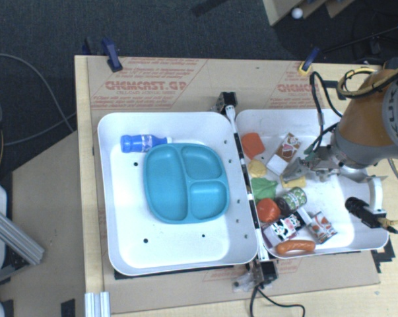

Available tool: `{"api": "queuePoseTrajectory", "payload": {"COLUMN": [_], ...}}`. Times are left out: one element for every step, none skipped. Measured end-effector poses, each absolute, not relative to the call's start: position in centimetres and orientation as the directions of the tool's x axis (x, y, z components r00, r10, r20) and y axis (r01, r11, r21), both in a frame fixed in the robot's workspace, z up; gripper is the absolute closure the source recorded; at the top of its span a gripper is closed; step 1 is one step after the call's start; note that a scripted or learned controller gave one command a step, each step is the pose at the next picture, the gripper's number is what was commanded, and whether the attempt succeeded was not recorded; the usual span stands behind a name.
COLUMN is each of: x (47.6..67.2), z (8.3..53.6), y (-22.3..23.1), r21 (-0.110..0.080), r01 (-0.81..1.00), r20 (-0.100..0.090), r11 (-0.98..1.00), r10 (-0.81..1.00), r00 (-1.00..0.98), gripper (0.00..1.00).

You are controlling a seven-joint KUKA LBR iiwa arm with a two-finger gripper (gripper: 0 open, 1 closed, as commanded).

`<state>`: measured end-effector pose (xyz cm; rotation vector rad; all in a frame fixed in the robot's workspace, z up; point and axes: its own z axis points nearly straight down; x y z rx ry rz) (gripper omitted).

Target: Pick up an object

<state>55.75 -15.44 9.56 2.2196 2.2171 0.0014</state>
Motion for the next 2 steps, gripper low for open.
{"api": "queuePoseTrajectory", "payload": {"x": [54.8, 51.2], "z": [8.6, 8.6], "y": [-9.5, -9.5], "r21": [0.003, 0.005], "r01": [1.000, 1.000], "r20": [0.000, -0.001], "r11": [0.000, -0.001], "r10": [1.000, 1.000], "r00": [0.000, 0.001], "gripper": [0.00, 0.00]}}
